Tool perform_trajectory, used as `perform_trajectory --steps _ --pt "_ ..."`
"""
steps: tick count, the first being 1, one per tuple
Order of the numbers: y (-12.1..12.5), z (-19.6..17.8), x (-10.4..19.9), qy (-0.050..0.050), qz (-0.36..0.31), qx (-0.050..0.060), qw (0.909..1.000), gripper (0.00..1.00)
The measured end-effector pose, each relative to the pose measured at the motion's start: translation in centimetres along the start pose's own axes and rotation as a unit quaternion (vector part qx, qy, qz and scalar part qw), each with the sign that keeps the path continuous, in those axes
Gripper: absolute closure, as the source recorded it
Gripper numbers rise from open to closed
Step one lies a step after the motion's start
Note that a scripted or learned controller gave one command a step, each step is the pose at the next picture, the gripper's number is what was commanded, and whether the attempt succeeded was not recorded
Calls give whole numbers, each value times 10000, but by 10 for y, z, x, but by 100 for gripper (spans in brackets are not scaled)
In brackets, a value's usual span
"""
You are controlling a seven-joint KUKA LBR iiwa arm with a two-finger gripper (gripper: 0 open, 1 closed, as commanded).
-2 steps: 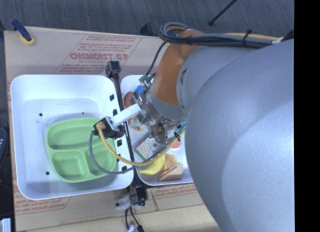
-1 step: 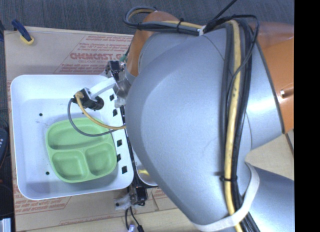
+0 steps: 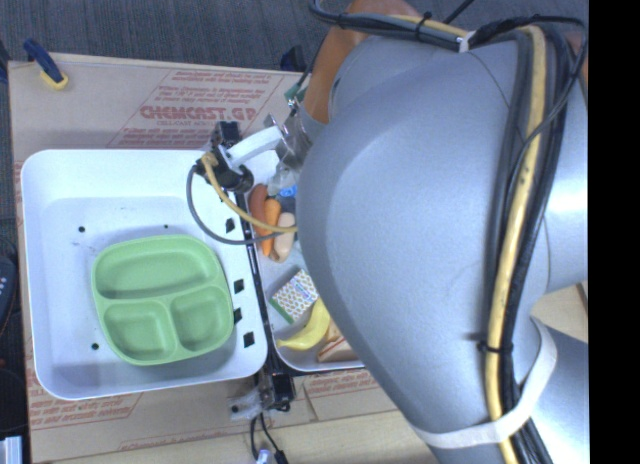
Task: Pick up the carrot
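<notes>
The orange carrot [image 3: 267, 214] lies at the left edge of the right bin [image 3: 300, 360], close to the wall between the two bins. My gripper [image 3: 284, 164] hangs just above and behind the carrot, and the large grey arm covers most of it. Nothing shows as held. A pale tan piece [image 3: 284, 243] lies right beside the carrot, touching it on the near side.
A green divided plate [image 3: 165, 297] sits in the left bin [image 3: 50, 202]. In the right bin a checkered packet [image 3: 293, 295] and a yellow banana [image 3: 311, 330] lie toward the front. A small blue thing [image 3: 286, 190] peeks out by the carrot. The arm hides the remainder of that bin.
</notes>
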State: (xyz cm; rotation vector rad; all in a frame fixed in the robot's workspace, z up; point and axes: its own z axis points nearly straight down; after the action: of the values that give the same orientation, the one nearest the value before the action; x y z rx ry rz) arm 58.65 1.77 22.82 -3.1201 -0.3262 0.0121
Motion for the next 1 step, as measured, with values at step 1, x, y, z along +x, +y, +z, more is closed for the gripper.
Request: perform_trajectory --steps 1 --pt "-90 33 81 -12 -897 2 9960 0"
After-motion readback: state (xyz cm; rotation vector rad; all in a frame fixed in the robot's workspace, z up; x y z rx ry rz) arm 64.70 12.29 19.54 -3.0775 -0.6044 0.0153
